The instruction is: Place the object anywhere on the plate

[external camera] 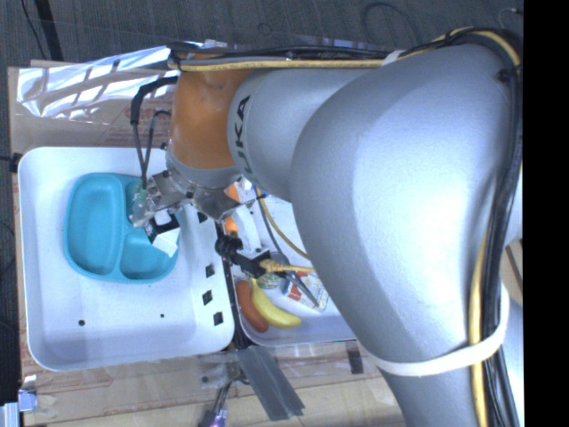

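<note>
One smooth blue two-compartment plate (111, 228) lies beneath the claw (149, 210), grip state unclear.

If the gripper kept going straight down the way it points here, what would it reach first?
Most likely the blue plate: the gripper hangs over its right edge in the left bin, pointing down. Depth is unclear from this slanted view, so it might land on the plate's rim or just inside.
</note>
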Robot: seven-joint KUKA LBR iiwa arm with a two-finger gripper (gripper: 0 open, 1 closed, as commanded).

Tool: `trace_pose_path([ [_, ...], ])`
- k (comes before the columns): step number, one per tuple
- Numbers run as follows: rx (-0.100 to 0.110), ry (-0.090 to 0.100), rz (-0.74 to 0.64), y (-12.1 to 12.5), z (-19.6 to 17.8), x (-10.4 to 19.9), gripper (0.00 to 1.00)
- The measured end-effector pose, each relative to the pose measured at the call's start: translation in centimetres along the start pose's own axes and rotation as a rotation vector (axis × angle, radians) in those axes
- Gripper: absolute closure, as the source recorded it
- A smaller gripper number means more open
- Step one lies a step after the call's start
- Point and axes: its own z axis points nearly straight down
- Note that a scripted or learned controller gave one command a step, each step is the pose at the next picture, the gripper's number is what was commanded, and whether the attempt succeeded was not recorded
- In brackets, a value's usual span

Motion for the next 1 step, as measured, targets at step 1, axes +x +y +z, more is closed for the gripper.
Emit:
trace_pose_path([
  [1, -0.002, 0.0, 0.001, 0.03, -0.08, -0.07, 0.0],
])
